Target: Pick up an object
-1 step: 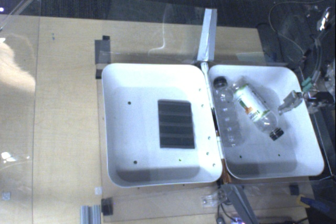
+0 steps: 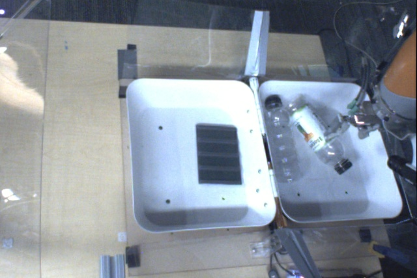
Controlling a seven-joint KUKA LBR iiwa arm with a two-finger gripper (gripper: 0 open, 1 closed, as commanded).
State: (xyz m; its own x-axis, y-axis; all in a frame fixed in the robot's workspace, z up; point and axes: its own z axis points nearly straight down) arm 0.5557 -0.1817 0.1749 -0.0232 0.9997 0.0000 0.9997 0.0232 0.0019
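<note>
The hand (image 2: 355, 119) hovers at the right bin's (image 2: 381, 208) right side; whether it is spread cannot be told. The labelled bottle (image 2: 306, 127) lies slanted just beside it, so closing squarely across its middle should work best

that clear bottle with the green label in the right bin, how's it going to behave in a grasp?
The green-label bottle lies on its side, so its round body will probably roll if nudged. It looks like clear plastic, likely light, smooth and slippery. It rests close against a second clear bottle, which may shift too. The gripper is beside it.
</note>
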